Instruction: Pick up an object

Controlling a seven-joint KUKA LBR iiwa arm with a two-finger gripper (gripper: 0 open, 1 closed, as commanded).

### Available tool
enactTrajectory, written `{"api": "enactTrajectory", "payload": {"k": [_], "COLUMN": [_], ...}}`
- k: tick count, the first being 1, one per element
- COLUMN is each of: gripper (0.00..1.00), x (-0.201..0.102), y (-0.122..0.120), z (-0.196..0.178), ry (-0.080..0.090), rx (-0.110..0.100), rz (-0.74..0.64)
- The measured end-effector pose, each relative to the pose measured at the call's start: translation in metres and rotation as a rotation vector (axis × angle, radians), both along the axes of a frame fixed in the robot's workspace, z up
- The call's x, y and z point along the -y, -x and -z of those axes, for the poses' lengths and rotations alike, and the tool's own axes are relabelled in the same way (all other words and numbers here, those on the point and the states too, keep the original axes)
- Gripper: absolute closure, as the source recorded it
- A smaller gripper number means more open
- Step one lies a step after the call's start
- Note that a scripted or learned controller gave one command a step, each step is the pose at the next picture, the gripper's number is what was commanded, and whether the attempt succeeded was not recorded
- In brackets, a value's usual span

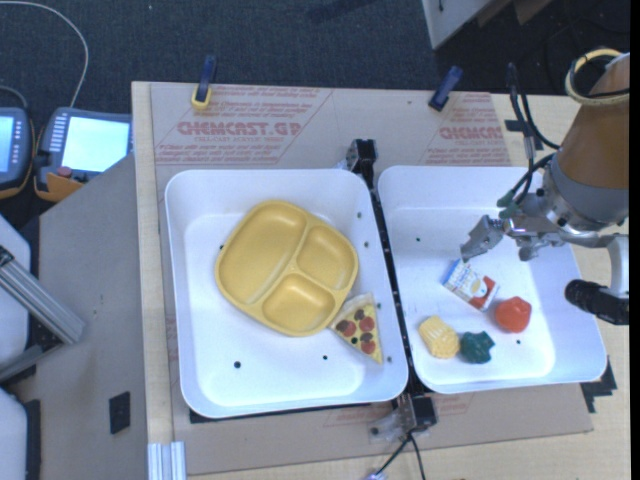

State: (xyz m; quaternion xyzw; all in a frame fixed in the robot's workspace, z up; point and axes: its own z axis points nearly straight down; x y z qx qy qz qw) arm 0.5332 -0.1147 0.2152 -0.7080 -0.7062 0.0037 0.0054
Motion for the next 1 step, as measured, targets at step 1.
{"api": "enactTrajectory", "payload": {"k": [1], "gripper": [0.00], "x": [-0.0001], "y": [-0.0026], "z": [-0.0059], "ry": [0.002], "rx": [0.012], "rz": [-0.003]}}
